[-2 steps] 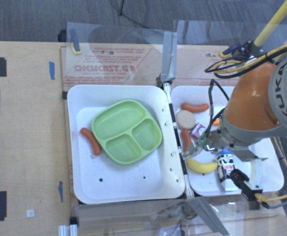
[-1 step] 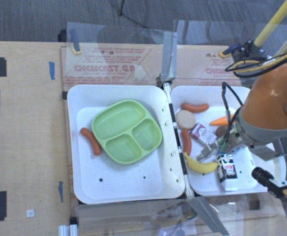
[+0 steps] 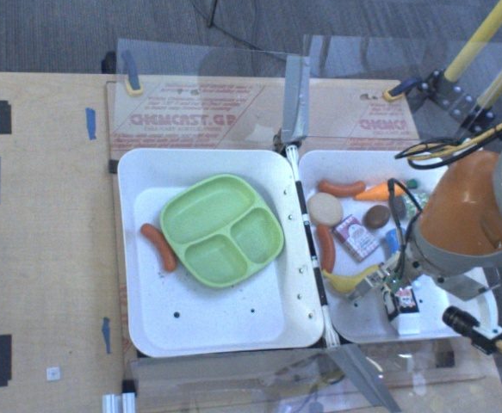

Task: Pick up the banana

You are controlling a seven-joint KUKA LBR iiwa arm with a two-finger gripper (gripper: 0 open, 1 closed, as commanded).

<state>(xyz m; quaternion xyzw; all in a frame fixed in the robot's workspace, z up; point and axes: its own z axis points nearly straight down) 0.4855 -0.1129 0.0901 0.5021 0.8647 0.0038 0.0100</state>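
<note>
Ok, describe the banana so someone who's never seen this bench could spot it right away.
Look in the right bin, the one without the green plate. Along its left side, near the front, lies the banana, just below an upright sausage and beside the end effector. It is the sole yellow, curved item among red, orange and brown neighbours.

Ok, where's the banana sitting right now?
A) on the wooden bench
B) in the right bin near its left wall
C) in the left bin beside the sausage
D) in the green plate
B: the banana lies on the floor of the right bin, close to its left wall, just below a sausage.
</note>
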